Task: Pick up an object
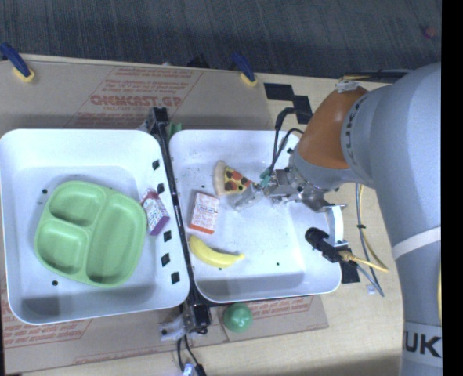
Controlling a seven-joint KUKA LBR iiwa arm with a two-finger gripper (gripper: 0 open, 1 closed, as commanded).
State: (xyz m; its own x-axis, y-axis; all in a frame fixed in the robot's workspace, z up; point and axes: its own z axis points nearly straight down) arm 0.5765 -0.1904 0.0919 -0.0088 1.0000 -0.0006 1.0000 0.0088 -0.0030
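Triangular pizza slice (231,179), pepperoni-dotted, beside gripper (251,196)

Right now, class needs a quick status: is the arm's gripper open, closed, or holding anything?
Gripper: low in the right bin, right beside the pizza slice; nothing visibly held, and its state cannot be told.

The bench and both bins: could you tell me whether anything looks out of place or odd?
One thing stands out: a green ball lies outside the bins, on the cardboard below the right bin. The banana, pizza slice and small box lie inside that bin. In the left bin, the green tray sits flat, a purple packet beside it.
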